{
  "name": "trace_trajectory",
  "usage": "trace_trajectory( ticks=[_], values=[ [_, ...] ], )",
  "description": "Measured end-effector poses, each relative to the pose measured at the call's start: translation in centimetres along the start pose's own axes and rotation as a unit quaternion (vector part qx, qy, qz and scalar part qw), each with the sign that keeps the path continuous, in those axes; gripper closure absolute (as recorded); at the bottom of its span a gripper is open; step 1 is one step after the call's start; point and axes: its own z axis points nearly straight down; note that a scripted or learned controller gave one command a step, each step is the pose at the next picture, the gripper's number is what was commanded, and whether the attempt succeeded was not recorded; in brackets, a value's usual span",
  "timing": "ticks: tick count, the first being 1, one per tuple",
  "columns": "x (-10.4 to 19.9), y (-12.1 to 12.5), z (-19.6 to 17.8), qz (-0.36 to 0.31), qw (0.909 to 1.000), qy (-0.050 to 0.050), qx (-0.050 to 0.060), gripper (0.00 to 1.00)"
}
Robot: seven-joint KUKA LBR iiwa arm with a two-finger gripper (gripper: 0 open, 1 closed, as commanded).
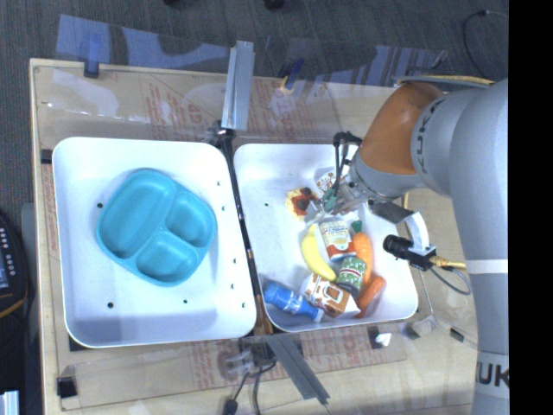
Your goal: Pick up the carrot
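Note:
The carrot is a short orange piece lying near the right wall of the right bin, between a green-labelled can and the bin's edge. My gripper hangs low over the upper middle of that bin, up and to the left of the carrot, above a small packet. It is apart from the carrot. The grey arm with its orange band reaches in from the right.
The right bin also holds a banana, a blue bottle, a brown carton, a red-orange piece and a small dark toy. The left bin holds a blue divided tray.

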Motion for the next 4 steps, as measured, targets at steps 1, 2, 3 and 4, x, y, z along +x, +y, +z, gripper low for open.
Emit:
trace_trajectory(
  ticks=[1,2,3,4],
  values=[
    [-1.1,4.1,-1.5,-0.015,0.9999,-0.001,-0.002,1.00],
    [-1.0,4.1,-2.4,-0.017,0.9998,-0.001,-0.001,1.00],
    [-2.1,6.1,0.7,0.012,0.9999,-0.002,-0.003,1.00],
    [-2.0,6.2,-0.2,0.009,1.0000,-0.002,-0.003,1.00]
  ],
)
